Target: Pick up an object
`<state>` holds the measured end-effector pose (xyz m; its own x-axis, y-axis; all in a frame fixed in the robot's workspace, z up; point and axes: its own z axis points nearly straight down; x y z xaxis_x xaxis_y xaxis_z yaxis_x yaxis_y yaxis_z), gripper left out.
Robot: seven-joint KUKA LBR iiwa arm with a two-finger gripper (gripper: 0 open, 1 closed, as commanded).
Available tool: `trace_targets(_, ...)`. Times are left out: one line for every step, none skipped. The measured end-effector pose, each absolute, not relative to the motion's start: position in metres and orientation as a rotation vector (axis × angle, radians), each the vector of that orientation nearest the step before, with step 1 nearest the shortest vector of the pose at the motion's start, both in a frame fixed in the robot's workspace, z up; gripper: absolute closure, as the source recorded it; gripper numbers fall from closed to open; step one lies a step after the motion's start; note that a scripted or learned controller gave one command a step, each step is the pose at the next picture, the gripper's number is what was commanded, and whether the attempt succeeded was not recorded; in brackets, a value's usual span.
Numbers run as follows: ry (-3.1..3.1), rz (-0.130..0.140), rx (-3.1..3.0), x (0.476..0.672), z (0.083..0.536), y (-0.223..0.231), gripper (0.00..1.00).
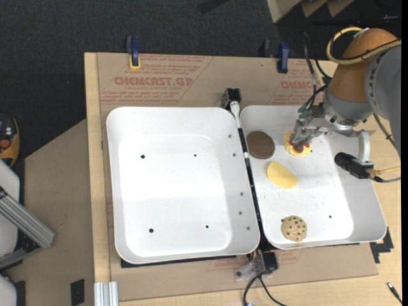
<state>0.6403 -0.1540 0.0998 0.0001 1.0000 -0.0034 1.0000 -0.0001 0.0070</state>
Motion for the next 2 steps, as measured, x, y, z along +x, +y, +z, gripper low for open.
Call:
trace_targets(2.205, 0.021, 2.212, 0.593, 0.095, -0.209, 1.00)
trace_targets(2.201, 0.020, 2.200, 0.539, 0.095, -0.146, 1.00)
